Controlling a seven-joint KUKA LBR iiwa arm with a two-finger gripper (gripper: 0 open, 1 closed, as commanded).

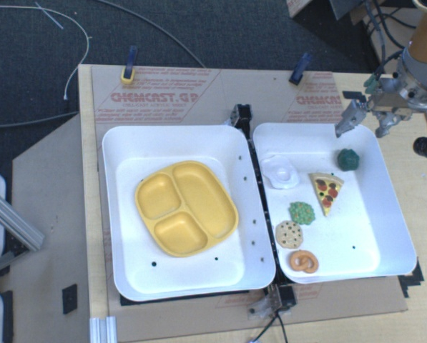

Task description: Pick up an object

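My gripper (363,122) hangs over the far right corner of the right bin (385,252), open, with nothing between its fingers. Just below it lies a dark green round piece (348,159). Further into the bin are a pizza slice (327,191), a green broccoli piece (301,212), a cookie (289,234) and a pretzel (304,262). A white cup-like piece (280,172) sits near the bin's left wall.
The left bin (120,156) holds a yellow three-compartment plate (186,207). Black clamps (241,114) join the bins at the far side, another clamp (281,296) at the near side. Blue clips (131,63) hold the cardboard base.
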